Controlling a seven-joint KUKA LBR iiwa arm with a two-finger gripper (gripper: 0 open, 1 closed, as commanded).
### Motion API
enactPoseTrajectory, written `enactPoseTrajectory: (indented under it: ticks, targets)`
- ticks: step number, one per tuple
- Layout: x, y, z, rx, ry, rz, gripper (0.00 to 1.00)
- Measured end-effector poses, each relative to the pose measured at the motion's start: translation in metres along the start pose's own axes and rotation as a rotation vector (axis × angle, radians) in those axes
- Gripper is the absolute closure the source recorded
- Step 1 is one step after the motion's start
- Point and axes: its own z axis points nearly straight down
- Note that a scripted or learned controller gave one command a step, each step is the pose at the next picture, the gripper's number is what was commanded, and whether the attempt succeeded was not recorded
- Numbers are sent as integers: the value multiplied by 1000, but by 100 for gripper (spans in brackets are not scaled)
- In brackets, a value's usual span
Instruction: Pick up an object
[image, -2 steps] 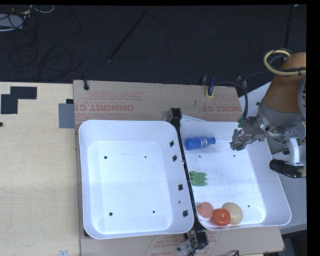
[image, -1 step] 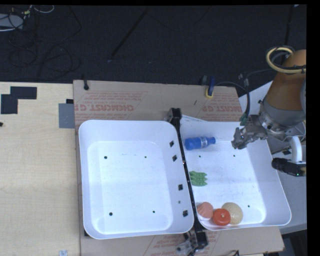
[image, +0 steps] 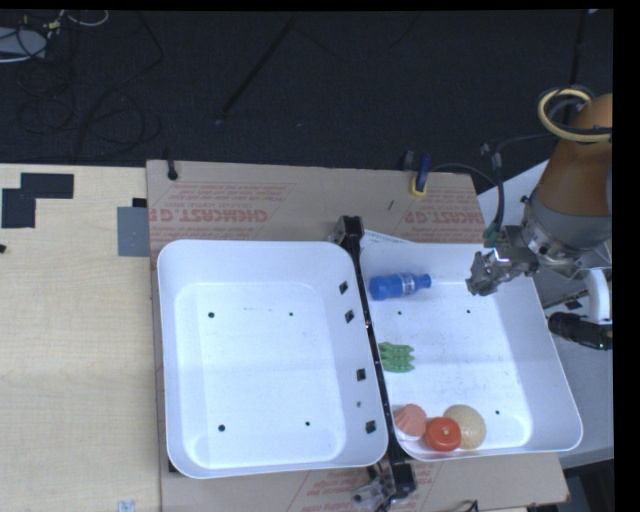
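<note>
We see the grey arm (image: 572, 195) w/ its orange band reaching in from the right, its claw (image: 484, 272) hanging over the far right corner of the right bin (image: 545, 365). The claw is dark and small here; we can't tell how far apart it stands, and we see nothing caught in it.

In the right bin, a blue bottle (image: 399, 286) lies on its side near the far edge, cap end pointing toward the claw, a short way to the claw's left. A green toy (image: 396, 357), ridged like a pea pod, lies near the divider approx. mid-bin. At the near edge three round things sit bunched: a pink-and-white piece (image: 408, 420), a red one (image: 442, 434) just beside it, and a tan ball (image: 467, 423) touching the red one from the right.

The left bin (image: 190, 400) sits alongside, the two joined by a black strip w/ clips (image: 362, 330). Both rest on a sheet of printed cardboard (image: 250, 205) over the pale wooden table (image: 70, 350). A yellow-and-blue clamp (image: 419, 175) grips the cardboard's far edge.
</note>
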Motion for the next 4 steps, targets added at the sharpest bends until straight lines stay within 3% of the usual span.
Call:
enactPoseTrajectory:
  ticks: [1,2,3,4]
  targets:
    - [-1,0,-10,1,1,-2,100]
    - [32,-56,119,14,5,8,100]
    - [29,-52,102,0,1,12,100]
    - [28,-52,102,1,1,14,0]
